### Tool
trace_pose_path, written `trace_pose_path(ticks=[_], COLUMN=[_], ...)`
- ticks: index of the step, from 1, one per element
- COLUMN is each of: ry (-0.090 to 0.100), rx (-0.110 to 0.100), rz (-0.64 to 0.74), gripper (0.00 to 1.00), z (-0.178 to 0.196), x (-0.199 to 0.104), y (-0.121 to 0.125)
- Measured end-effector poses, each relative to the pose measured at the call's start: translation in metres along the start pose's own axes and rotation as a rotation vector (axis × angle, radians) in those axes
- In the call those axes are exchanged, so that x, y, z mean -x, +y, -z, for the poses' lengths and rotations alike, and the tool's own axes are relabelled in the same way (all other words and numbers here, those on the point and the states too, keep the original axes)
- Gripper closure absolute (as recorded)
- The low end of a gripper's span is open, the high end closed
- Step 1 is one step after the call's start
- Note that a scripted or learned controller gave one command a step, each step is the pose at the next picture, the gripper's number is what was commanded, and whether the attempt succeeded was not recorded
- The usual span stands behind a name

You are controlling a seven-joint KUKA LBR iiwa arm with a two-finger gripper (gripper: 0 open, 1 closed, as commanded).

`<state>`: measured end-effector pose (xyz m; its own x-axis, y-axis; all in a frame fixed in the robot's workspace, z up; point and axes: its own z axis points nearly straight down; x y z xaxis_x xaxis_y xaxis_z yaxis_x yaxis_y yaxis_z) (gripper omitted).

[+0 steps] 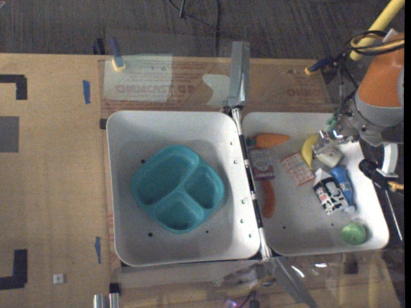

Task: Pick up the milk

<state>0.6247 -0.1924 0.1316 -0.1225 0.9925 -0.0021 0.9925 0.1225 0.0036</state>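
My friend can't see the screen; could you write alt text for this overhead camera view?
A grey and orange robot arm's gripper hovers over the right white bin, just above a blue-and-white milk carton lying among toy foods: a carrot, a green apple. The left bin holds a teal divided plate.

Dark carpet floor (289, 18), cardboard-covered bench (51, 191)

The arm (380, 85) reaches in from the right, its pincer (327, 147) seemingly lowered.

Pincer (329, 147) hangs just above milk (332, 194); teal tray (178, 188) in left bin (122, 191).
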Motion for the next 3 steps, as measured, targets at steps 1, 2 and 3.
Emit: trace_pose_path(ticks=[1, 2, 3], ry=[0.000, -0.012, -0.001], rx=[0.003, 0.027, 0.002], rz=[0.002, 0.154, 0.179], gripper=[0.00, 0.00, 0.00], z=[0.001, -0.030, 0.039], x=[-0.001, 0.025, 0.000], y=[0.001, 0.008, 0.016])
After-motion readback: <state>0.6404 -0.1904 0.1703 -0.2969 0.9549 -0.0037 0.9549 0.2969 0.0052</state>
